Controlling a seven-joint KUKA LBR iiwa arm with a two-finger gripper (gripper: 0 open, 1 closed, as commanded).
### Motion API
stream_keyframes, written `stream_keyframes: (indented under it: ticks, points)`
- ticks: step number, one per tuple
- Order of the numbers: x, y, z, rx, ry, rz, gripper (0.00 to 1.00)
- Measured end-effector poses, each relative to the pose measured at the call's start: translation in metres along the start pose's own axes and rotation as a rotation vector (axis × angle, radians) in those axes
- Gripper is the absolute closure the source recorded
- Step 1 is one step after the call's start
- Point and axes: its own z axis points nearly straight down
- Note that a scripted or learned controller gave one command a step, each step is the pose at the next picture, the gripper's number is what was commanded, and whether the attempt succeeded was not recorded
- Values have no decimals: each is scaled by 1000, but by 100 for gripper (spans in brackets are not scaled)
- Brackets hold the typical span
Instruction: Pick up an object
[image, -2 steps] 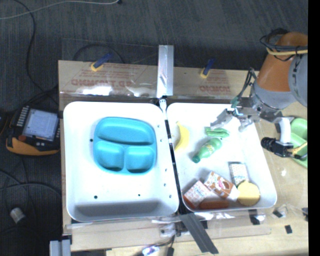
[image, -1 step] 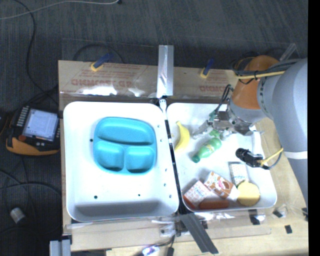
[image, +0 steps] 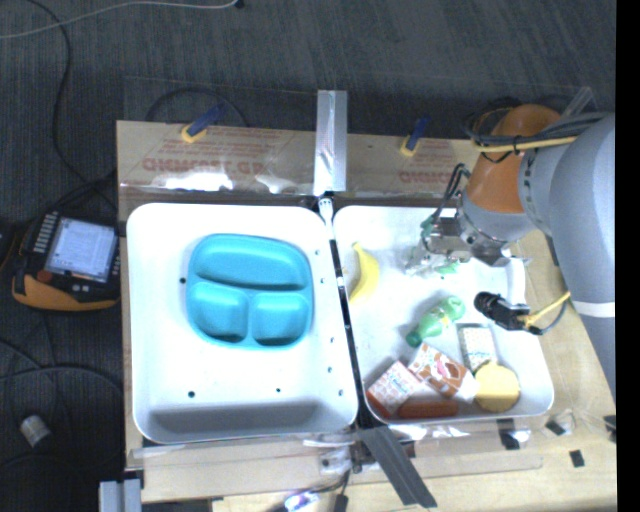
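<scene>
My gripper (image: 438, 250) hangs low over the back part of the right bin (image: 392, 222), under the orange band of the wrist. Something small, pale and greenish lies right under its tip; the view is too blurred to tell whether it is held. A yellow banana (image: 363, 272) lies to the gripper's left, against the bin's left wall. A green bottle (image: 437, 318) lies just in front of the gripper. At the front of the bin sit two printed cartons (image: 436, 367), a white packet (image: 478, 347), a yellow round object (image: 497, 388) and a red item (image: 428, 408).
The left bin (image: 150, 330) holds a blue tray with three compartments (image: 250, 288). The grey arm (image: 585, 230) fills the right side, with a black part and a yellow cable (image: 520, 312) over the right bin's rim. A metal divider post (image: 331, 140) stands behind the bins.
</scene>
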Motion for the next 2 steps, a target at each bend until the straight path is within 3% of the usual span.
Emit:
stream_keyframes:
  ticks: [1,2]
  points:
    - [0,0,0,0,0,0,0]
    - [-56,-97,-35,17,3,272,0]
